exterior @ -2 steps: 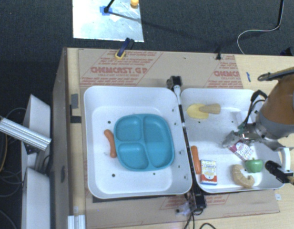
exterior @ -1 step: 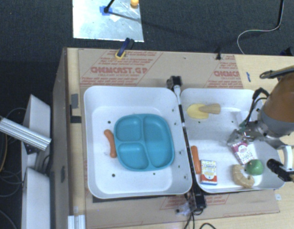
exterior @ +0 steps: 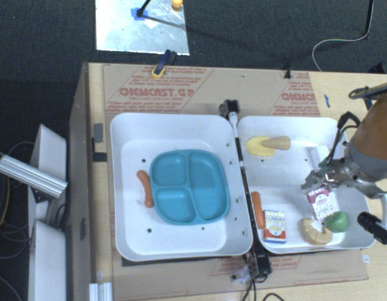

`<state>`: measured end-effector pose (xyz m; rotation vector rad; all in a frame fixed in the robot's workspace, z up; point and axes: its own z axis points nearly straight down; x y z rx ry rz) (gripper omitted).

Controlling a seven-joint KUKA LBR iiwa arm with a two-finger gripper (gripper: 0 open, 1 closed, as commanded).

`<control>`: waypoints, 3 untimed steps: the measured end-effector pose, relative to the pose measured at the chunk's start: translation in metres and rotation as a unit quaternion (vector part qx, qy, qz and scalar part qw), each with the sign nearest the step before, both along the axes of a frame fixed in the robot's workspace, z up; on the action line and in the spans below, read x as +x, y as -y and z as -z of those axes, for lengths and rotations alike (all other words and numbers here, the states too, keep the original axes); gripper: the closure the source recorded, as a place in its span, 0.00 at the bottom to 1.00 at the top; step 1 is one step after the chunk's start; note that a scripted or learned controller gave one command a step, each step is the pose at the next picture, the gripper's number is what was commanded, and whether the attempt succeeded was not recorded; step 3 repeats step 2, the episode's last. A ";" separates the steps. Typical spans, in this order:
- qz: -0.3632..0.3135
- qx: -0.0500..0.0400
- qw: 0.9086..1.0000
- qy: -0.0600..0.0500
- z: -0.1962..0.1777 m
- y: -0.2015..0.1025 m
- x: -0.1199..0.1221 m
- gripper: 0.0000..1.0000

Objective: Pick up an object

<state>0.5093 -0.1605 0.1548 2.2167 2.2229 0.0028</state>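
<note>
We can't tell the gripper (exterior: pixel 320 182) finger state; it sits just above the small carton (exterior: pixel 320 204) in the right bin (exterior: pixel 293 125).

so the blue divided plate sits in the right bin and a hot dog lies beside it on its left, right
Not quite. The camera view shows the blue four-compartment plastic plate in the left shallow white bin, not the right one. The rest holds: an orange-red hot dog sausage lies on the bin floor just left of the plate.
</note>
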 end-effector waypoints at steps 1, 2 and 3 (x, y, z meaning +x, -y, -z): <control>0.000 0.000 1.000 0.000 -0.043 -0.006 0.013 1.00; 0.000 0.000 1.000 0.000 -0.077 -0.091 -0.022 1.00; 0.000 0.000 1.000 0.000 -0.077 -0.091 -0.022 1.00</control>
